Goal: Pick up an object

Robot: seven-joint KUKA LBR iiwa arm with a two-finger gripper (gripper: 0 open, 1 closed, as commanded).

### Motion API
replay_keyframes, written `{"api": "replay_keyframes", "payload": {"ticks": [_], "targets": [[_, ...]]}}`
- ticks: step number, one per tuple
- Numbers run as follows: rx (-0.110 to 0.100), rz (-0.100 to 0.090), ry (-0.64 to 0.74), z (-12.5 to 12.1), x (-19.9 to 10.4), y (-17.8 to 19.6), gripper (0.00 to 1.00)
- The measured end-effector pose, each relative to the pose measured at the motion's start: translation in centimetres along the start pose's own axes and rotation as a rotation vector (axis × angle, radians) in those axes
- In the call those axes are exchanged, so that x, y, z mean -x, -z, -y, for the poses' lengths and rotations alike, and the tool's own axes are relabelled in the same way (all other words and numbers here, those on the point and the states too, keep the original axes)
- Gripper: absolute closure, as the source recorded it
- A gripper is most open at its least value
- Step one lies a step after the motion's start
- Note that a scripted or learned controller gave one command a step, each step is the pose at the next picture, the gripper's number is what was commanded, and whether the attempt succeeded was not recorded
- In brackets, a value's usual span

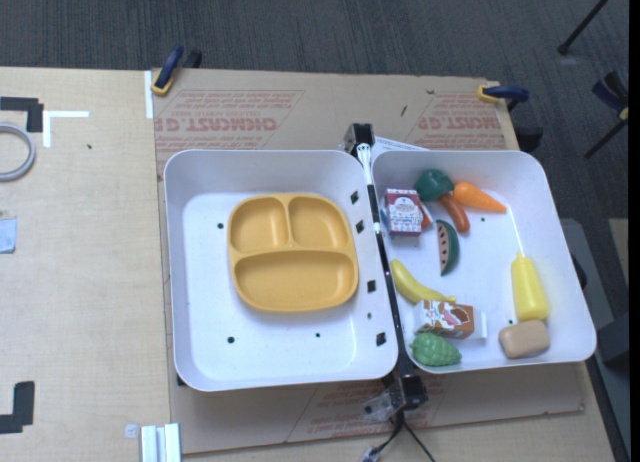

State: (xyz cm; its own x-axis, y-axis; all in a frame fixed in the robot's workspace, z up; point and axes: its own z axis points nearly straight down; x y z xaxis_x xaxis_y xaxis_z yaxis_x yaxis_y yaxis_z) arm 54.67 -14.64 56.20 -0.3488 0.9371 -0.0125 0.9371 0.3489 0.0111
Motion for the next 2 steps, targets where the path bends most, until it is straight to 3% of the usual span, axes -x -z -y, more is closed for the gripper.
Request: {"api": "replay_keyframes", "payload": {"ticks": [1, 2], "targets": [[0.004, 0.004, 0.002, -0.1, 0.1, 0.9, 1.00], [-0.010, -0.010, 0.025, 6.3, 4.7, -15.1, 1.00]]}}
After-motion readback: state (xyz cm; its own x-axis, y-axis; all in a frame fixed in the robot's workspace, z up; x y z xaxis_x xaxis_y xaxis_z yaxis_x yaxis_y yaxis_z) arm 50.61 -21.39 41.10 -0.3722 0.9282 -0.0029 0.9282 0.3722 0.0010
